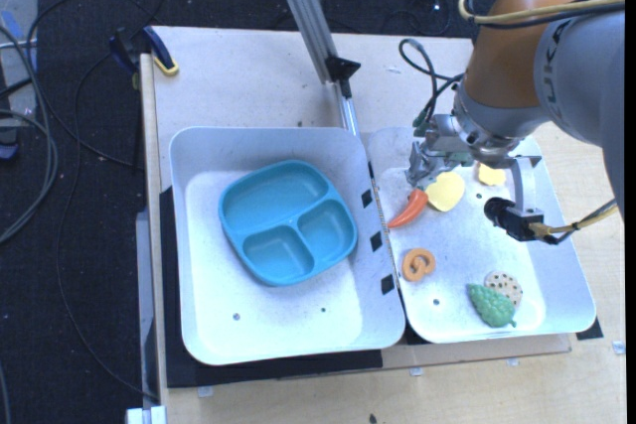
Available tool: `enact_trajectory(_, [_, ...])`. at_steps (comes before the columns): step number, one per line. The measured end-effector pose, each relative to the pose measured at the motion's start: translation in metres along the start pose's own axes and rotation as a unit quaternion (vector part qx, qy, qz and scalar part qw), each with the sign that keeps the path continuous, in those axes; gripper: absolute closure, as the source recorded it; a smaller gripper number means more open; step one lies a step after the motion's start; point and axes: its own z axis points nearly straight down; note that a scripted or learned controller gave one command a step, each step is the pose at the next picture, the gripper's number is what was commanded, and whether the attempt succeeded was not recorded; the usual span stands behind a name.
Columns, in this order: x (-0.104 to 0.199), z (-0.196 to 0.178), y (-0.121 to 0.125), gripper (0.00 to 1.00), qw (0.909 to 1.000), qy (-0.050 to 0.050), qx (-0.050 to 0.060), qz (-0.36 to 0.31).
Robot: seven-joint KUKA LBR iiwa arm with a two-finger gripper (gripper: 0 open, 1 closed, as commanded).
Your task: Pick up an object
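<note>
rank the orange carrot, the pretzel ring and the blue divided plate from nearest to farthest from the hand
1. Orange carrot toy, just below the hand, right bin's left edge.
2. Orange pretzel ring, lower in the right bin.
3. Blue divided plastic plate, left bin.

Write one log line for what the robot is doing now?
phase: reaching | gripper: low in right bin, over carrot and yellow piece | held: nothing seen | blue tray: left bin
</note>
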Motion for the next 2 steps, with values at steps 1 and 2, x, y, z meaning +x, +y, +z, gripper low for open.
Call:
enact_trajectory(1, [0.047,-0.012,-0.021,1.00,1.0000,0.000,0.000,0.000])
enact_trajectory(2, [0.096,-0.005,-0.043,1.00,1.0000,-0.001,0.002,0.001])
